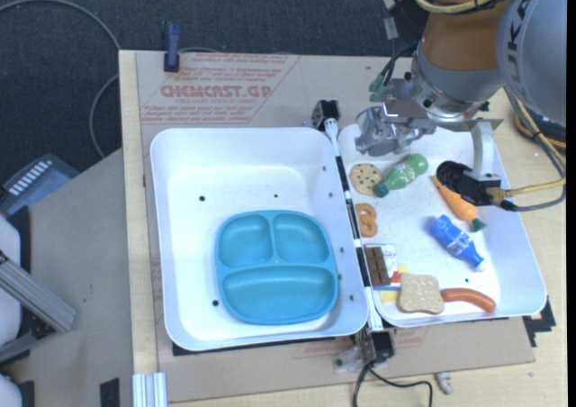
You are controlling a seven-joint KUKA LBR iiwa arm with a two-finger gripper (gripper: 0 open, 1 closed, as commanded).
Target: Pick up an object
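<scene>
End effector (pixel 385 132) low over right bin (pixel 517 243), far-left corner, just behind cookie (pixel 364 177) and green bottle (pixel 402 173); nothing seen between its tips, grip state cannot tell. Likely lining up on cookie or bottle, both untouched on bin floor. Nearby: pretzel (pixel 365 218), blue bottle (pixel 456 240), carrot (pixel 454 201), toast (pixel 420 293), hot dog (pixel 468 298). Blue tray (pixel 275 266) alone in left bin (pixel 180 189).

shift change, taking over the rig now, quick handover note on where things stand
Gripper: low over the back of the right bin, nothing seen held.
Right bin: cookie, green bottle, pretzel, carrot, blue bottle, toast, sausage.
Left bin: blue divided plate.
Done: no pick yet.
Left: grasp and lift one object.
</scene>
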